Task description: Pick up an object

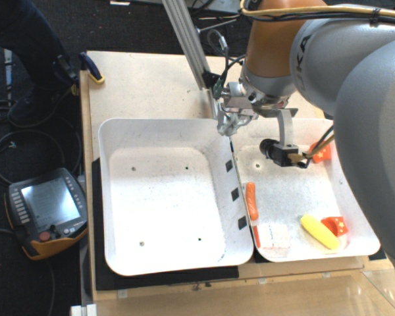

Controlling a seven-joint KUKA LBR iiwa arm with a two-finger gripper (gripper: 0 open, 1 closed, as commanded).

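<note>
The claw (229,125) hangs over the seam between the two bins, near their far edge, at the end of the grey arm (355,58) with its orange band. It is seen almost end-on, and whether it is wide or narrow cannot be told from here; nothing shows gripped in it.

The left bin (112,176) carries only a few dark specks. The right bin (296,183) holds everything worth taking. An orange stick (251,201) lies along the inner wall, just beside the divider. A yellow banana-shaped piece (319,232) lies near the front right corner, touching or almost touching a small red block (336,225). A pale, flat packet (272,237) lies at the front edge, and something orange-red (322,152) sits at the far right, partly hidden by a black fitting (281,153) on the arm.

The yellow piece looks like a toy of plastic or foam — probably light, smooth and rounded, so it may roll or squirt out of a pinch taken near its tapered ends. The surest hold would be across its middle, claw set at right angles to its length, with care that the red block beside it does not block one side. The orange stick is likely light and stiff too, but it lies close against the wall — little room there for the claw on that side. The flat packet offers almost no height to pinch. All of these lie well forward of the claw on the worktop.
</note>
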